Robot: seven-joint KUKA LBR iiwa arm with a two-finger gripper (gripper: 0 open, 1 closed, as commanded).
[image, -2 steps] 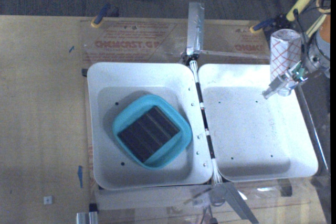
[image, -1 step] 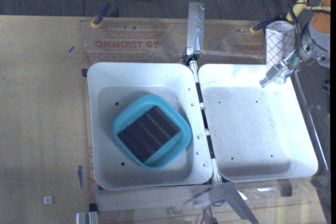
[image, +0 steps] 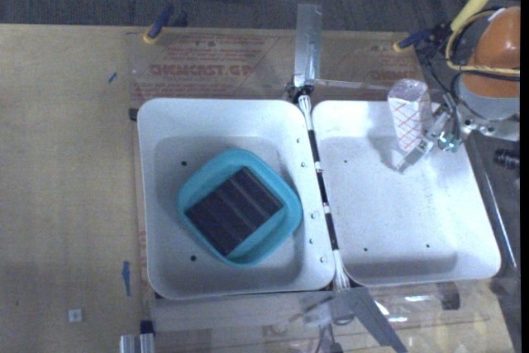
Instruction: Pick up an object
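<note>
1. Tool (image: 431,141) first: it hung off the grey arm (image: 488,62) over the far right part of the right bin (image: 430,236), just beside a clear packet with red print (image: 408,116). You could not tell how far open it was, nor whether it had hold of anything; the packet lay against it on the camera side and hid the contact.
2. Your main risk, as I judged it: if the packet was only leaning on the tool and not clamped, a lift would have left it behind or flicked it against the bin's far wall. Thin, glossy wrapping of that kind likely slips or crumples, so a shallow bite on one edge could have let it swing and drop.
3. Table (image: 66,178): it carried both white bins, set side by side and touching along their inner rims.
4. Left bin (image: 157,136): it held a teal dish (image: 198,188) near its middle, turned at an angle to the walls, well apart from the tool.
5. Inside that dish sat a dark ribbed block (image: 234,209), filling most of the hollow.
6. Right bin: it held the packet, the thing nearest the tool and so, I judged, the one to be picked, standing tilted near the far wall.
</note>
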